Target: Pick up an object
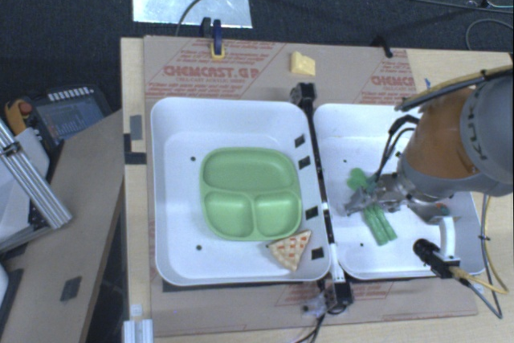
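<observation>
In the right bin (345, 132) lies a long green toy vegetable (380, 227), slanting from upper left to lower right. My gripper (368, 198) sits low over the middle of it, reaching in from the right and covering part of the green piece. The vegetable's upper end (356, 179) sticks out above the gripper. I cannot see whether anything is held. In the left bin (173, 132) a green divided plate (249, 193) lies flat, and a toy pizza slice (289, 250) rests by its lower right corner.
The arm's grey body with the orange band (450, 149) fills the right bin's right side. A yellow cheese wedge (303, 63) lies on the cardboard behind the bins. A divider strip (313, 173) runs between the bins.
</observation>
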Controlling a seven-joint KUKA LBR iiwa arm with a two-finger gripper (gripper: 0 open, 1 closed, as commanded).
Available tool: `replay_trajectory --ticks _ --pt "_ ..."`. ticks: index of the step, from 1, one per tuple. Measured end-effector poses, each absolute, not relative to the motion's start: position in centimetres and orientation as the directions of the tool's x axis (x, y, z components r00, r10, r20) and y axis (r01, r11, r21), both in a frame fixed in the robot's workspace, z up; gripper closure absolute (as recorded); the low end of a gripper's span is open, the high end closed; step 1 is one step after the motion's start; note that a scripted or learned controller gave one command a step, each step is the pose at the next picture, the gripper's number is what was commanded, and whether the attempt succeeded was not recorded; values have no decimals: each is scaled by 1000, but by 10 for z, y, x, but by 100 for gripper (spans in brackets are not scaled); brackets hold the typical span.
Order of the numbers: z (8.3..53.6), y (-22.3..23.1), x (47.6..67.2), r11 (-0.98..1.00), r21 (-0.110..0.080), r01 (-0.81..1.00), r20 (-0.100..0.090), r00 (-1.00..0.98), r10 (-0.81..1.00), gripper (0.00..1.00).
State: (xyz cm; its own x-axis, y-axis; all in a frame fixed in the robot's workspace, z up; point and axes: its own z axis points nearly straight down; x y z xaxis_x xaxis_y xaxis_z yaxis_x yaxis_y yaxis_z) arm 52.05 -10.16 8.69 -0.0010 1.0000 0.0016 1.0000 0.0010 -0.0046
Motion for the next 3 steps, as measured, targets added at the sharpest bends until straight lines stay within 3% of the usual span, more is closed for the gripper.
replay_trajectory --ticks 1,3 --pt "100 -102 522 1 2 1000 0 -1 1000 100" --pt "205 -93 539 5 8 1000 -1 -5 1000 100"
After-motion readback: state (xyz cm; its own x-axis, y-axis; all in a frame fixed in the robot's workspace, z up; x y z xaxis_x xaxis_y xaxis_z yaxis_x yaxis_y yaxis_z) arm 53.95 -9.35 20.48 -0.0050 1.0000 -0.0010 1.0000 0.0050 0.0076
